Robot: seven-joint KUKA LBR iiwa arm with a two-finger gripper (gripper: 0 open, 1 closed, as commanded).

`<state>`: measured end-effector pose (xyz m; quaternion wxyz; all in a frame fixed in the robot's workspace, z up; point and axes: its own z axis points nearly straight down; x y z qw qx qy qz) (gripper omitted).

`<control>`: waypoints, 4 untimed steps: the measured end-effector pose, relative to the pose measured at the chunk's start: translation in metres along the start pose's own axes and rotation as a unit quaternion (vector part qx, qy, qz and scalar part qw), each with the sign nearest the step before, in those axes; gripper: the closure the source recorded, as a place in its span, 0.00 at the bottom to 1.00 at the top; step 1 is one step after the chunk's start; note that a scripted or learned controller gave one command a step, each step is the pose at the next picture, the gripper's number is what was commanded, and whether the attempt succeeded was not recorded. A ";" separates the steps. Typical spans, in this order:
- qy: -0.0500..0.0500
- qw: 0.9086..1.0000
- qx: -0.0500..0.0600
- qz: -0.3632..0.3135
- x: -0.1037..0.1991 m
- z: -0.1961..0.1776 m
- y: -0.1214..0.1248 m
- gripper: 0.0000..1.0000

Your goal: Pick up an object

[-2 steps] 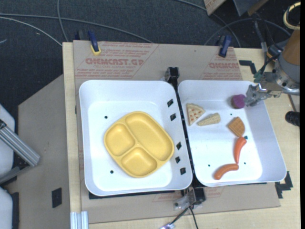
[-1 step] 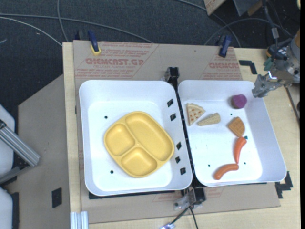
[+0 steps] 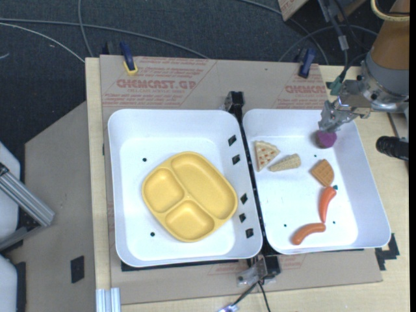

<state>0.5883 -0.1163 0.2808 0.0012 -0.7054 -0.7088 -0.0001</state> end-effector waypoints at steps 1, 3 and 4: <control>0.000 1.000 0.001 0.000 0.059 0.019 -0.007 1.00; 0.000 1.000 0.001 0.001 0.151 0.038 -0.012 1.00; 0.000 1.000 0.001 0.001 0.195 0.049 -0.022 1.00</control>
